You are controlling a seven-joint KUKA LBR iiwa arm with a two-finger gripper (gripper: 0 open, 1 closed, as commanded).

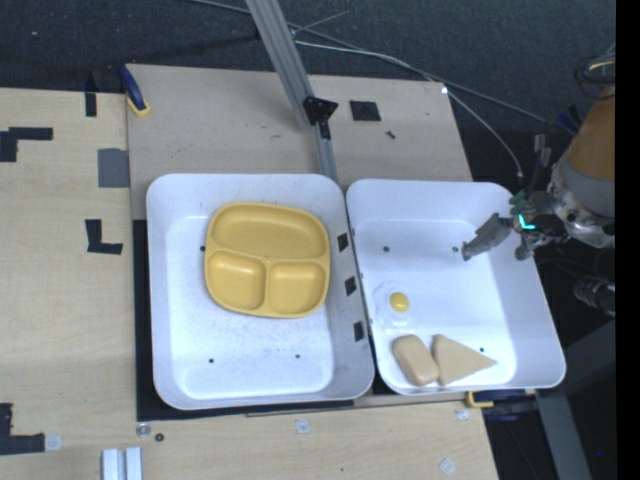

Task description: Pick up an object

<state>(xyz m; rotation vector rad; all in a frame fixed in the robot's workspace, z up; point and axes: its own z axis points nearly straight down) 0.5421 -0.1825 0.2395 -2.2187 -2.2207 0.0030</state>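
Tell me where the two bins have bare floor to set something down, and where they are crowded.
Left bin: a bare strip along the near wall, below the yellow divided plate, which fills the far half. Right bin: open floor in the far and middle part, near the gripper. Crowded at its near edge: small yellow piece, tan oblong block, tan wedge.

There were two shallow white plastic bins (170, 268), one yellow three-compartment tray (267, 258), one small yellow round piece (399, 302), one tan oblong block (414, 359) and one tan wedge (461, 358)
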